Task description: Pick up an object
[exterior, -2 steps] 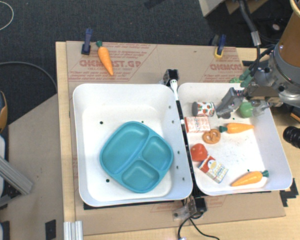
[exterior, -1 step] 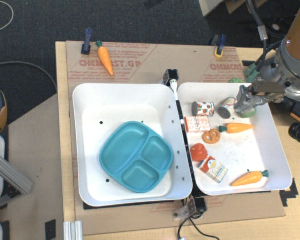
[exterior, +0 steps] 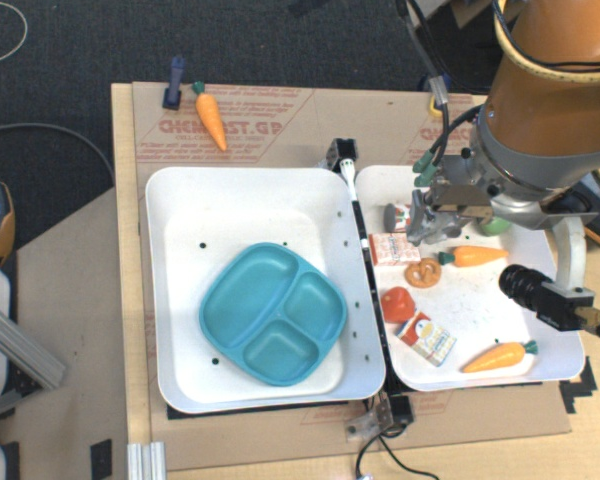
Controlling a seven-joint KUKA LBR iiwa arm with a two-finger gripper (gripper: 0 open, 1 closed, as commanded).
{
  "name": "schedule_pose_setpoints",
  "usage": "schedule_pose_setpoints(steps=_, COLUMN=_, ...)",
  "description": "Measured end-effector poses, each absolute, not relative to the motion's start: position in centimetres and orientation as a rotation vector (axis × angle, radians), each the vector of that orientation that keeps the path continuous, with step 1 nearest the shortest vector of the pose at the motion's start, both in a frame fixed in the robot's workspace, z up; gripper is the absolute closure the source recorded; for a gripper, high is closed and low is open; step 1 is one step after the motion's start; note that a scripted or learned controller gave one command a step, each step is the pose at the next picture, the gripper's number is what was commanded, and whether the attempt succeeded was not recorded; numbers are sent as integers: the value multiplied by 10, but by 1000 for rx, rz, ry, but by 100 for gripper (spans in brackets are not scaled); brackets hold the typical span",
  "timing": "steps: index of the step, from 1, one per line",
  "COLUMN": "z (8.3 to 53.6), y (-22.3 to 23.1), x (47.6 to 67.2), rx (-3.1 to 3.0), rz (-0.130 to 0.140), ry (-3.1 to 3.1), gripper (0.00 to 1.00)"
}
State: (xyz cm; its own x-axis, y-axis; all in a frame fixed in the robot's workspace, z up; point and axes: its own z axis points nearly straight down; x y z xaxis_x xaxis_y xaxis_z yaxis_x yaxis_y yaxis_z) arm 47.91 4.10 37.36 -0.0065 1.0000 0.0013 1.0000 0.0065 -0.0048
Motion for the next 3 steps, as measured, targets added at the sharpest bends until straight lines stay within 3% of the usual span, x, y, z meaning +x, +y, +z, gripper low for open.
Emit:
schedule_pose_setpoints(steps=1, z=381, y=110, x=479, rx=-2213, rz=-5, ry=-2231, gripper=100)
schedule_pose_setpoints(steps=2, z=391, y=107, x=480, rx=-2223, rz=-7, ry=-2224, gripper=100)
schedule_pose_setpoints(steps=3, z=545, y=79, x=480, rx=-2232, rz=-28, ry=-2228, gripper=100)
